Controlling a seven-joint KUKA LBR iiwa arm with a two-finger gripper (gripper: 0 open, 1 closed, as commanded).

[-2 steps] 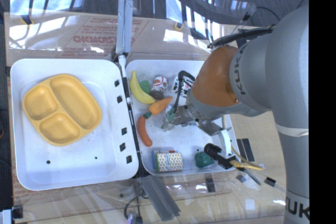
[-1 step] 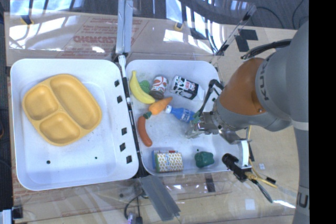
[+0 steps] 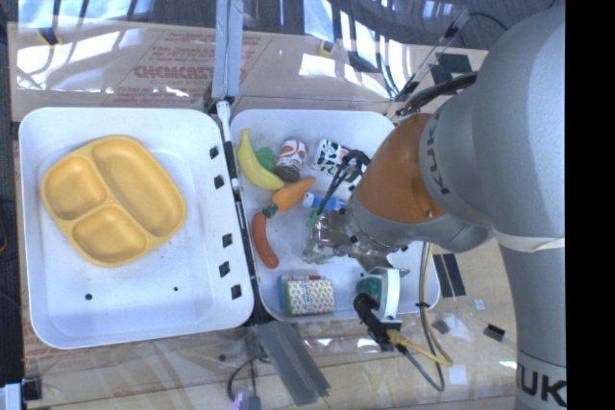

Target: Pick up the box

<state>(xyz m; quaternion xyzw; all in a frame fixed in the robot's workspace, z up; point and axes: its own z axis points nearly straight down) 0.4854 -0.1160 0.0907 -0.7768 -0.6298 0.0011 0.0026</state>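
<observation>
A small box with a speckled, colourful print lies near the front edge of the right bin. My gripper hangs low over the middle of that bin, just above and slightly right of the box and apart from it. The grey arm with its orange band hides the bin's right half.
The right bin also holds a banana, a small can, a black-and-white patterned carton, a carrot and a red sausage. A yellow divided plate lies in the left bin.
</observation>
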